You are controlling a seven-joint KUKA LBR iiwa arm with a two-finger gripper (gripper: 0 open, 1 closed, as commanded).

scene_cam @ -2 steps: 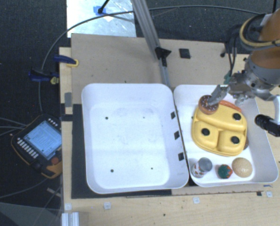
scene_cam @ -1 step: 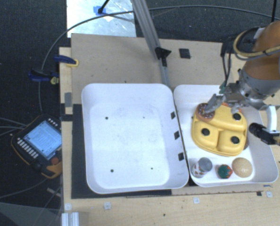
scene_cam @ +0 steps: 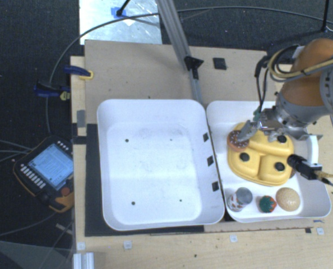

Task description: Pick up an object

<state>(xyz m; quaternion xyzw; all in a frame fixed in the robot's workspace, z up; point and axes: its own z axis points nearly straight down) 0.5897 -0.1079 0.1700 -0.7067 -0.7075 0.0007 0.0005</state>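
Two white bins sit side by side; the right bin [scene_cam: 322, 205] holds a yellow toy [scene_cam: 262, 160]. Over its upper left edge hangs the gripper [scene_cam: 250, 132], just beside a round brownish thing [scene_cam: 237, 140]; its grip I cannot tell.

- A handheld control pad [scene_cam: 45, 171] lies on the dark floor, left of the bench, screen glowing blue.
- Blue and yellow clamps [scene_cam: 71, 80] grip the bench's left edge.
- A grey pole [scene_cam: 175, 29] slants across the top.
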